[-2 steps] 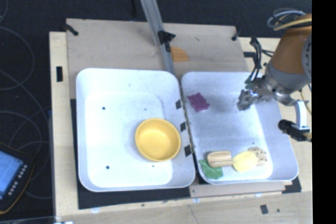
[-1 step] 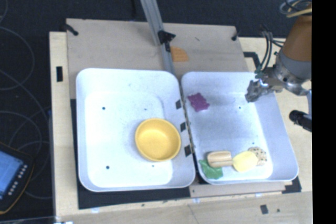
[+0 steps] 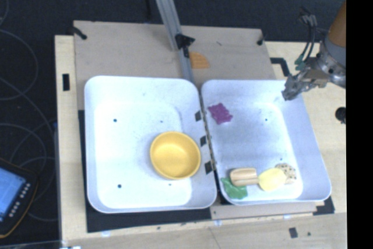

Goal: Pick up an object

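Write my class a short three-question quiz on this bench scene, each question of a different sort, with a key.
1. True or false: the yellow bowl sits in the left bin.
2. Multiple choice: where is the purple object? A) beside the bowl B) in the right bin, near its top left corner C) on the bench outside the bins
3. Fill the gap: the tool hovers over the right bin's upper ____ edge.

Key
1. True.
2. B.
3. Right; it is far from the cluster at the bin's lower edge: the tan block, the yellow rounded object and the green piece.
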Robot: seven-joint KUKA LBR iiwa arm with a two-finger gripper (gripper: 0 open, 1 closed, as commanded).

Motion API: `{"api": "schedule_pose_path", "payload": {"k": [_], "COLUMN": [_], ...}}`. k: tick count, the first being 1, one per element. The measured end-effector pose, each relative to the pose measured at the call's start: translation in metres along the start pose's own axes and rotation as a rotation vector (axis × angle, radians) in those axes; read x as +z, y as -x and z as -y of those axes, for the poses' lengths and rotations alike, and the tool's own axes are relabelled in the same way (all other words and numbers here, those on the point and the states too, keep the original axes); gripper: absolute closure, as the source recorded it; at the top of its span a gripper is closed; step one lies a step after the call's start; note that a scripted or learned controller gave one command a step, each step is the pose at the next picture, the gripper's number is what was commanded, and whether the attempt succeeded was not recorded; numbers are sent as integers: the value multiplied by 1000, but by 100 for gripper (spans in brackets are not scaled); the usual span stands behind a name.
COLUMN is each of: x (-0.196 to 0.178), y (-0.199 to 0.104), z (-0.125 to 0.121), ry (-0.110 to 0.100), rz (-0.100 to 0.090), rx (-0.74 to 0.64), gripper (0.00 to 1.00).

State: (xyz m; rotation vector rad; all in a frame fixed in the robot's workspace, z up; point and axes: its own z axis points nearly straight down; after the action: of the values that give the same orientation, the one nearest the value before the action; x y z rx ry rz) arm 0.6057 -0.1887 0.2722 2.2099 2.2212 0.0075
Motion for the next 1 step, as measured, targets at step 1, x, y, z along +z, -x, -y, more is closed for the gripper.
{"api": "schedule_pose_path", "payload": {"k": [1], "x": [6], "y": [-45], "z": [-11], "ry": [-8], "rz": [-1], "rx": [0], "gripper": [100]}}
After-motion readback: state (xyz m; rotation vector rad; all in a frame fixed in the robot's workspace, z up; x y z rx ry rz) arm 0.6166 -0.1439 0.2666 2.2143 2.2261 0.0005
